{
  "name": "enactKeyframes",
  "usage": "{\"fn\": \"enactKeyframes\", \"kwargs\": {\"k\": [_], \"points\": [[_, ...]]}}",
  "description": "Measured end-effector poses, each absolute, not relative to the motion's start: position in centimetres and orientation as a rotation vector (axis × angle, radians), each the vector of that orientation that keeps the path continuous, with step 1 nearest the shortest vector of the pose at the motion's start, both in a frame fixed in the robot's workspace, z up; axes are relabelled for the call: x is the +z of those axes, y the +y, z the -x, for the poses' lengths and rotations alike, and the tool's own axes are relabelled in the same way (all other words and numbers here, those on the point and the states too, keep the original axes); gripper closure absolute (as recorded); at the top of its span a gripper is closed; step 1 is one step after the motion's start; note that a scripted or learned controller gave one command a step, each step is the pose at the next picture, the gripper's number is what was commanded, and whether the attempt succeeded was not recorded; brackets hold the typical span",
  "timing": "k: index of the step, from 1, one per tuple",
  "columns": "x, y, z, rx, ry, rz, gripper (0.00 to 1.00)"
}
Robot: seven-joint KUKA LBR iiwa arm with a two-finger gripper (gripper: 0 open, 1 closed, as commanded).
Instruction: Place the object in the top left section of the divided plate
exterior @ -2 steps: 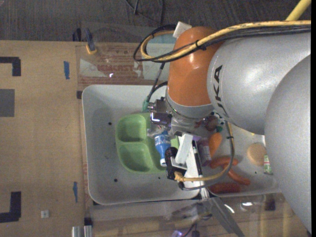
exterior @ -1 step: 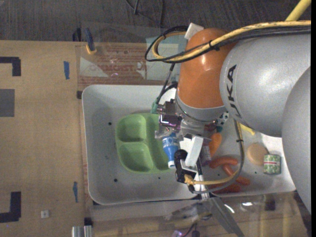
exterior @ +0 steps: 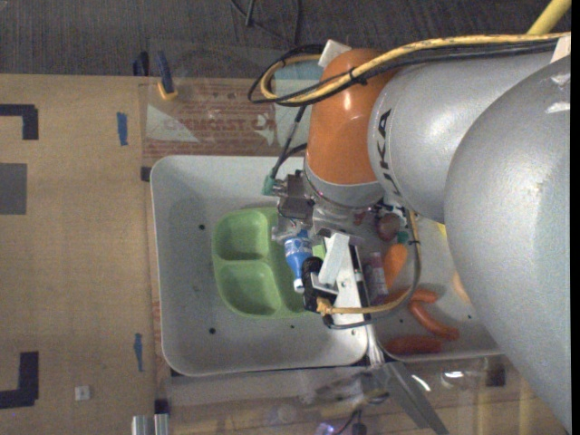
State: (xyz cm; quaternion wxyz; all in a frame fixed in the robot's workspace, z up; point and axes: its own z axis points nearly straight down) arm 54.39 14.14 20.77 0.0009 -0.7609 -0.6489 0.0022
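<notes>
Above the left bin: grey arm (exterior: pixel 471 152) with an orange band (exterior: pixel 343 120), reaching in from the right and bending steeply down at the wrist; broad upper link crossing the whole right side of the view.
Wrist pose: turned downward toward the bin floor, orange band uppermost, dark metal hardware below it.
Gripper (exterior: pixel 297 232): hangs low over the right-hand part of the plate, close to its upper edge.
Grip state: cannot tell whether released or clenched, since the wrist hardware hides it.
Left bin: shallow white plastic bin (exterior: pixel 181 333), lying flat on the bench and holding the plate near its middle.
Plate: light green divided plastic plate (exterior: pixel 237 275), two smaller sections on its left side, one above the other; right part under the gripper.
Task object: small blue and white object (exterior: pixel 296 254), just below the gripper, over the plate's right-hand part beside the ridge between the two small sections; cannot tell whether gripped or resting on the plate.
Right bin: second shallow white bin (exterior: pixel 435 356), largely under the arm, holding an orange carrot (exterior: pixel 396 263) and two red-orange sausages (exterior: pixel 430 317) near each other.
Bench: brown cardboard-coloured surface (exterior: pixel 72 243) with blue tape strips (exterior: pixel 122 127) and black corner marks (exterior: pixel 23 120).
</notes>
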Motion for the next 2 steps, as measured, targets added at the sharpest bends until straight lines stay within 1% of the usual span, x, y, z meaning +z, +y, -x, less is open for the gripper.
{"fn": "enactKeyframes", "kwargs": {"k": [1, 2], "points": [[20.8, 13.6, -53.0, 0.011, -1.747, 2.608, 1.00], [21.9, 9.5, -54.7, 0.006, -1.780, 2.588, 1.00]]}}
